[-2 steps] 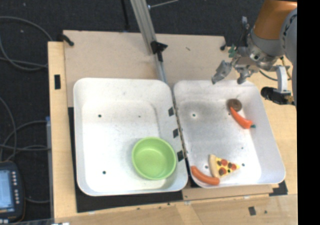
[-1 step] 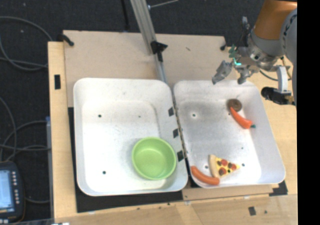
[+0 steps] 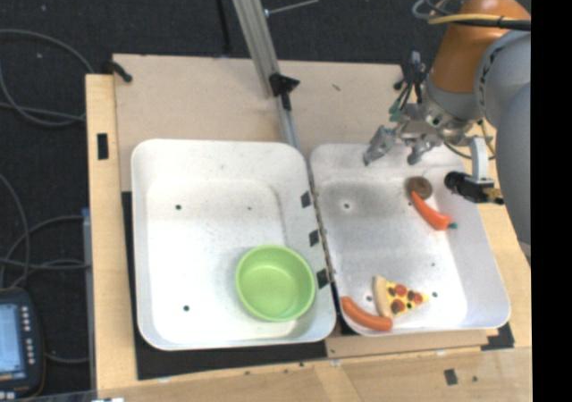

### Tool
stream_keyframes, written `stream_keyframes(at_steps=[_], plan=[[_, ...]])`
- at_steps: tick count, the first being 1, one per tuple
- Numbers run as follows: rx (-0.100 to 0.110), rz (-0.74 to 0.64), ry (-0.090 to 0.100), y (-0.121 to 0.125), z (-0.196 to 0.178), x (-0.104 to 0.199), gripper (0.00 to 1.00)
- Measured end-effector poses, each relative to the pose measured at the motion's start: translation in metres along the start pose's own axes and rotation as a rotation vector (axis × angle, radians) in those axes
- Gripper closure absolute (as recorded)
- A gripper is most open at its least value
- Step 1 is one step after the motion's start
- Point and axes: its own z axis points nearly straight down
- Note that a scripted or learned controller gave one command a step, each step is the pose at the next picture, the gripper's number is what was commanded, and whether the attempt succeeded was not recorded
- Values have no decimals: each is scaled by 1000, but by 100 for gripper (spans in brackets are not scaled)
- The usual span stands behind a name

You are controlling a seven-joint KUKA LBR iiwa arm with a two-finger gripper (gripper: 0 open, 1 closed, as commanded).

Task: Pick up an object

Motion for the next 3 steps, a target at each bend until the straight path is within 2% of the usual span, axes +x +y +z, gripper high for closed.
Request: stream_keyframes(at_steps=[1, 2, 3], plan=[[-1, 2, -1, -1, 42, -4, 0], [-2, 2, -1, -1, 63, -6, 0], [-5, -1, -5, 0, 51, -7, 100]])
